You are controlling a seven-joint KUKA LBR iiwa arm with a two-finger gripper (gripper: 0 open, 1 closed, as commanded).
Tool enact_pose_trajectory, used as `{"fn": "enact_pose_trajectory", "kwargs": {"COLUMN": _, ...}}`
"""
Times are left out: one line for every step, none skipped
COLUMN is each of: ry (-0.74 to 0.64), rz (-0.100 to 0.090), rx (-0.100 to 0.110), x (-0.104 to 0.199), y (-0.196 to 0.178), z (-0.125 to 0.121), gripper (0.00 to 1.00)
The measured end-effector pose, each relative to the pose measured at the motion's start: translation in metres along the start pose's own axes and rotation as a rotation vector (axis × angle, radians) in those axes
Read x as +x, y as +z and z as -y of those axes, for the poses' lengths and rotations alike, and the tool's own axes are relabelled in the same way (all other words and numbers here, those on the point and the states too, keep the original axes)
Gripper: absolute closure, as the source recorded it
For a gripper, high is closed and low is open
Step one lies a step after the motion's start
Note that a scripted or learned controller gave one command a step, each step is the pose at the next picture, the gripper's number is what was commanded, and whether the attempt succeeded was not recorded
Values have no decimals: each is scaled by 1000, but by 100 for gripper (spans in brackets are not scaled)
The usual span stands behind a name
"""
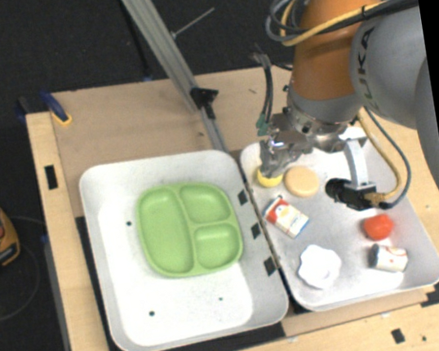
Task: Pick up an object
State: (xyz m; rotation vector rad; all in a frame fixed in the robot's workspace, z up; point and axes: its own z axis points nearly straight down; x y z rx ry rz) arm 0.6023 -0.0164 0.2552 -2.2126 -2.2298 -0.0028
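Plywood bench (136, 117) on a dark floor carries two shallow white bins. The left bin (125, 309) holds a smooth green divided plate (188, 229). The right bin (423, 262) holds a tan disc (302, 181), a red-and-white carton (287, 217), a white crumpled lump (319, 265), an orange ball (379, 226) and a small white piece (388, 259). The gripper (271, 162) sits over a yellow object (268, 176) at that bin's upper left corner; its grip cannot be judged.
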Motion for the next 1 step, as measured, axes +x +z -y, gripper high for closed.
{"fn": "enact_pose_trajectory", "kwargs": {"ry": 1, "rz": 1, "rx": 2, "x": 59, "y": 12, "z": 0, "gripper": 100}}
